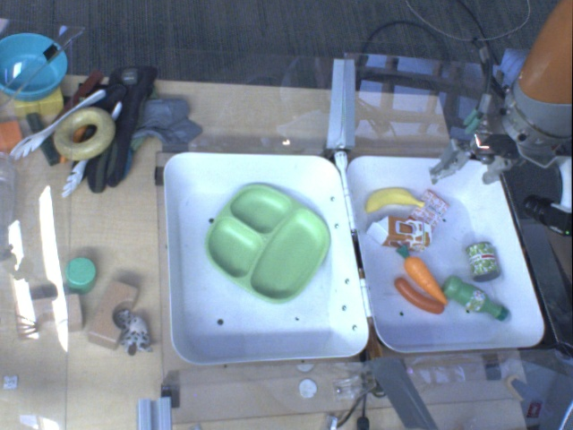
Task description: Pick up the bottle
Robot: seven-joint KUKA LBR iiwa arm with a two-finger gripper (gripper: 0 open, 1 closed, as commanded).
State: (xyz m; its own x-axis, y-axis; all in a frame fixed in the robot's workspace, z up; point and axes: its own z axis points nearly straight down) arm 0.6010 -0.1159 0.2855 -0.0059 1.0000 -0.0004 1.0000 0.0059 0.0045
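The green bottle (472, 296) lies on its side near the front right of the right bin (510, 231), its cap end pointing right. My gripper (466, 169) hangs over the back edge of that bin, far behind the bottle. Its fingers (446, 166) are spread open with nothing between them.
The right bin also holds a banana (392, 199), a small carton (410, 232), a carrot (423, 276), a red sausage (418, 296) and a small can (483, 261) just behind the bottle. A green divided plate (269, 241) sits in the left bin (188, 267). Loose items lie on the bench at left.
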